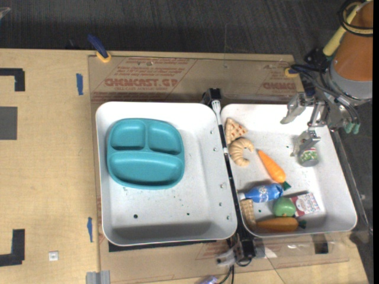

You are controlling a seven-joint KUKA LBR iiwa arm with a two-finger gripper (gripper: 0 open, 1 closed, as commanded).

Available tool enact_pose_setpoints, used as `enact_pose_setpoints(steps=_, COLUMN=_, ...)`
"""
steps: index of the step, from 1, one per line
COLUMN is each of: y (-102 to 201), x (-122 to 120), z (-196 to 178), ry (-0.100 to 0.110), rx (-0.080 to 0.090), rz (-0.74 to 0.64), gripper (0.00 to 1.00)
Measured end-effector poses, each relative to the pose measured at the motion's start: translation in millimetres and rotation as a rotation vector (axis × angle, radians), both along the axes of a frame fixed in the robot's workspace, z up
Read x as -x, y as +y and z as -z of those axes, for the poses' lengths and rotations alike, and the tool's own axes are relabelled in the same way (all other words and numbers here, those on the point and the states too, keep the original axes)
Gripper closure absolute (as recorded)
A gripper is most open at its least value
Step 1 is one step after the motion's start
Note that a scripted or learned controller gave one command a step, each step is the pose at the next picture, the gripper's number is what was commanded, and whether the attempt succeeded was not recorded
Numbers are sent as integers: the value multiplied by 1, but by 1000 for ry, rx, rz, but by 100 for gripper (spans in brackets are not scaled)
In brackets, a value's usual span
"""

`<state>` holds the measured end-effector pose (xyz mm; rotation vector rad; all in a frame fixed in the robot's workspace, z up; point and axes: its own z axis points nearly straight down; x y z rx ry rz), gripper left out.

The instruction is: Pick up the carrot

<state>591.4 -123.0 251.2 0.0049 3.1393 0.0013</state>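
**My pincer hangs at the right bin's upper right, the carrot lies mid-bin**

My arm (pixel 355 58) comes in from the upper right corner of the frame, its orange band showing above the grey wrist. My pincer (pixel 303 116) sits over the upper right part of the right bin (pixel 346 209). Two metal fingers (pixel 294 108) splay out with a clear gap between them, so I read it as spread wide, with nothing gripped in that gap. Just below the pincer, at the right side of the bin, lies a small clear pack with green bits inside (pixel 307 155); I cannot tell whether any part of me touches it.

The carrot (pixel 272 166) lies in the middle of the right bin, slanting from upper left down to lower right, its green end at the lower right. It is below and left of my pincer, apart from it. Just to its left is a croissant (pixel 241 150), and above that a waffle-like wedge (pixel 234 128) near the bin's left wall. Below the carrot lie a blue bottle (pixel 260 193), a green round fruit (pixel 284 206), a small red-and-white packet (pixel 307 203) and a long brown sausage-like piece (pixel 276 223) along the bottom edge.

In the left bin (pixel 118 229) rests a teal divided plate (pixel 145 152), in its upper left part.
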Motion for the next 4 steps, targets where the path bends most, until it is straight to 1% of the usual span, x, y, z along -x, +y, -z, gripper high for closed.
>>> enact_pose_setpoints(steps=1, y=19, x=22, z=146, ry=7, rx=-2, rz=132, gripper=0)
enact_pose_setpoints(steps=2, y=18, x=16, z=129, ry=-13, rx=0, rz=131, gripper=100)
enact_pose_setpoints(steps=3, y=16, x=78, z=97, ry=-2, rx=0, rz=121, gripper=100)
enact_pose_setpoints(steps=4, y=28, x=10, z=157, ry=-7, rx=1, rz=-14, gripper=100)
